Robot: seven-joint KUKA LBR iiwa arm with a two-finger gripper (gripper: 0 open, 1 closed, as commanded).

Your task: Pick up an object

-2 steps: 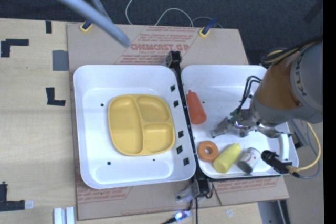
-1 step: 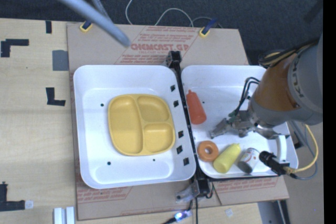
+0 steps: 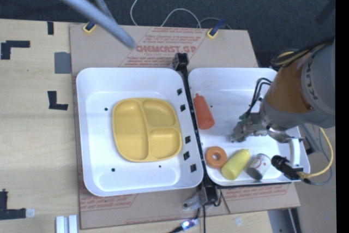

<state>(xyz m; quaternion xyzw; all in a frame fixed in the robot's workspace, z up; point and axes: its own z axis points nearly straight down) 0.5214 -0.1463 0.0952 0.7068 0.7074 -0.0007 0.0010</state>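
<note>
Yellow object (image 3: pixel 235 165) lies in right bin (image 3: pixel 229 82), near its front wall. Orange ring (image 3: pixel 216 156) just left of it, grey-red item (image 3: pixel 257 166) just right, orange-red bottle (image 3: pixel 203 112) behind and left. Gripper (image 3: pixel 244 131) low behind yellow object; fingers' state cannot tell. Left bin (image 3: pixel 90 117) holds yellow divided plate (image 3: pixel 146 129). Cardboard (image 3: pixel 163 46) on surface reads "CHEMCAST".

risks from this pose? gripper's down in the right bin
1. The gripper sits over bare bin floor, apart from the yellow object and the orange ring, so closing here would likely grab nothing.
2. The ring, the yellow object and a small grey object are crowded along the right bin's near wall; reaching for one may knock another.
</note>
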